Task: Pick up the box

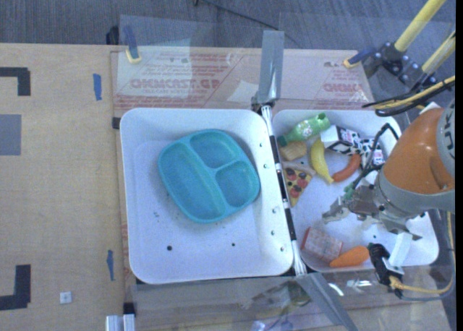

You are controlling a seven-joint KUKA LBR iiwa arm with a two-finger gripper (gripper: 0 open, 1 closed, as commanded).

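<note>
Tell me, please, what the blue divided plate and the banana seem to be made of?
The blue plate looks like matte moulded plastic: one even colour, rounded compartment ridges. The banana is probably a plastic toy, judging by its uniform, smooth yellow, though the view leaves that open.

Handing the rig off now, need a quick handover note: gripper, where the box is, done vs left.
Gripper: low over the right bin, near its middle; nothing visible between its fingers, and open or shut can't be told from this view.
Box: most likely the small black-and-white printed carton at the right bin's back, lying beside the banana and a carrot. It's apart from the gripper.
Other items: a second carrot at the bin's front; blue tray in the left bin.
Done: nothing confirmed, box not lifted.
Left: move to the box, grasp, lift.
</note>
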